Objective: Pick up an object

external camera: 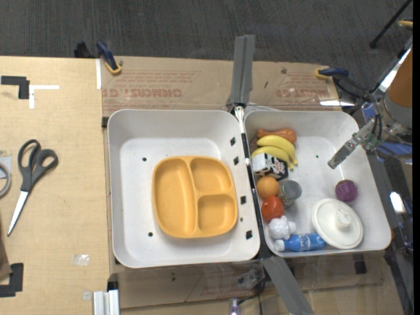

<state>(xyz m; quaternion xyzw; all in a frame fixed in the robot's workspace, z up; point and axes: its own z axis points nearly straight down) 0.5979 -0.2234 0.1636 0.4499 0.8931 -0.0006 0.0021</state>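
Note:
The right bin (pixel 314 131) holds several objects. Two yellow bananas (pixel 276 151) lie by its left wall, with an orange-brown piece (pixel 278 136) behind them and a small black-and-white item (pixel 275 168) in front. Below those sit an orange ball (pixel 267 187), a grey cup (pixel 289 190), a red tomato (pixel 272 207), a white toy (pixel 281 227) and a blue bottle (pixel 303 243). A purple ball (pixel 346 190) and a round white lid (pixel 336 223) rest at the right. My gripper (pixel 336 160) hangs over the bin's bare upper right, just above the purple ball, with nothing seen in it.
The left bin (pixel 131 143) holds a yellow divided plate (pixel 195 195). Scissors (pixel 29 169) lie on the wooden bench at far left. Cardboard (pixel 170 84) with blue clamps lies behind the bins. A grey bar (pixel 241 71) stands at the divide between the bins.

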